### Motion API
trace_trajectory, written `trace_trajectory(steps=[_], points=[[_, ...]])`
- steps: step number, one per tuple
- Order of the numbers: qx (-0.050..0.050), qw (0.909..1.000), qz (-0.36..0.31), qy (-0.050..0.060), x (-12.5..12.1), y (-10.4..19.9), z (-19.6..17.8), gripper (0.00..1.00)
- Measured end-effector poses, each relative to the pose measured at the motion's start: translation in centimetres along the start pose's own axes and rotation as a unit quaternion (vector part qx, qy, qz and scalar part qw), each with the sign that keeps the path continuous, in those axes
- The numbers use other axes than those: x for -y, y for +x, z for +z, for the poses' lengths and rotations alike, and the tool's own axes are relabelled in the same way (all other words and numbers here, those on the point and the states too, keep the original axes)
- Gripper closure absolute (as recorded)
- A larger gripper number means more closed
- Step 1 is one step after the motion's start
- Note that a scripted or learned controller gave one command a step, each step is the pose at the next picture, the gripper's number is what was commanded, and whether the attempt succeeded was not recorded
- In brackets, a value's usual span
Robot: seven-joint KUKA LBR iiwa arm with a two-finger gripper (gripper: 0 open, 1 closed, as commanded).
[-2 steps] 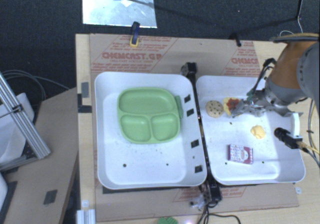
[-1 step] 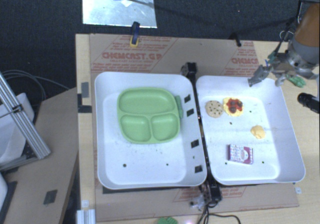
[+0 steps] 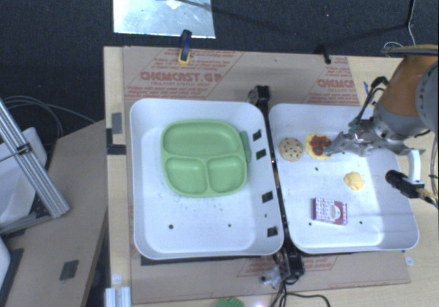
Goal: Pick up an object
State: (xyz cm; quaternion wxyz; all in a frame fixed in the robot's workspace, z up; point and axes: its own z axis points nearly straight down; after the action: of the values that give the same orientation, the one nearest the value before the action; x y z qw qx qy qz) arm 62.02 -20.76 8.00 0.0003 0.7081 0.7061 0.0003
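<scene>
So nothing's been picked up yet as far as I can tell, everything in the bins is lying flat on the floor of its bin. Starting at the bottom of the frame and working up: in the right bin [image 3: 391, 230] the closest thing is a small red and white packet [image 3: 330, 211], lower middle of that bin, sitting on its own. A bit further up and to the right there's a yellow lump [image 3: 354, 180], also untouched. Then toward the top of that bin you get a chocolate chip cookie [image 3: 291, 149] near the left wall, and just beside it on the right a red and yellow toy food piece [image 3: 317, 146]. That last one looks like the target, because the gripper [image 3: 336, 146] is right down at it, tip touching or nearly touching its right edge. Can't tell how the gripper itself is set, it's too small and blurry at the tip. The left bin [image 3: 147, 230] just has a green divided plate [image 3: 204, 158] in the middle. So my read: approach is basically done, the actual grab and lift are all still to come.
</scene>
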Motion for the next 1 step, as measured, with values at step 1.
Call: trace_trajectory(steps=[1], points=[[0.001,1.0000,-0.006,-0.005,-0.98,4.61,-9.67,0.00]])
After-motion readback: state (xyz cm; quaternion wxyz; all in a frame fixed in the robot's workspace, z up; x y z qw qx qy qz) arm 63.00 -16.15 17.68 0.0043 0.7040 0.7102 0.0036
